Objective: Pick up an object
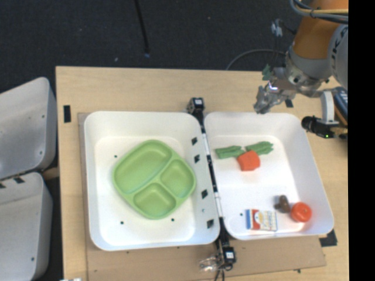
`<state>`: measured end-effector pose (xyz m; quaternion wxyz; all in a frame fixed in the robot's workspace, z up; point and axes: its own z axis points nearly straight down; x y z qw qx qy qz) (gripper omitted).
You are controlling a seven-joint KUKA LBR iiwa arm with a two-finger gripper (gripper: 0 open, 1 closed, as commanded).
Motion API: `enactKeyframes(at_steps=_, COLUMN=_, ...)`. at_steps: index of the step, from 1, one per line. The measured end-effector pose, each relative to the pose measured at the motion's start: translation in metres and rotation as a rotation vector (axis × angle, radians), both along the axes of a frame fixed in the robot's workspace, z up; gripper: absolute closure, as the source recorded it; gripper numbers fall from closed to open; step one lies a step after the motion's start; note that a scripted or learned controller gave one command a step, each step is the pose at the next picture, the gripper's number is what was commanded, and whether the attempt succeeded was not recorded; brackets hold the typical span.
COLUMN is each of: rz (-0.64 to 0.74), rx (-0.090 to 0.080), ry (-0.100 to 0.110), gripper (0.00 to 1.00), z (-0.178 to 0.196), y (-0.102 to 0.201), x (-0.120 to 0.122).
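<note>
The main risk is a miss among the small, scattered pieces in the right-hand bin (304,157). The orange block (249,161) touches the green bean pod (243,150) at the pod's near side, so a descent there could catch both or nudge the block aside. Taking the orange block as landmark: the small carton (260,220) lies well nearer the camera and slightly right, against the bin's near wall, where a finger could strike the rim. The brown lump (282,202) and round orange piece (301,212) sit nearer and to the right, almost touching. The gripper (268,100) hangs beyond the block, above the bin's far rim, carrying nothing I can see; I cannot tell its spread. The green divided plate (154,179) lies left of the block, in the other bin.
</note>
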<state>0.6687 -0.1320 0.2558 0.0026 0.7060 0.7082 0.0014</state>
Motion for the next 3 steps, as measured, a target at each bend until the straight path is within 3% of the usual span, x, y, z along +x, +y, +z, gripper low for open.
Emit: enactKeyframes(at_steps=3, rz=0.004, rx=0.003, ry=0.006, gripper=1.0, z=-0.008, y=0.16, x=-0.05)
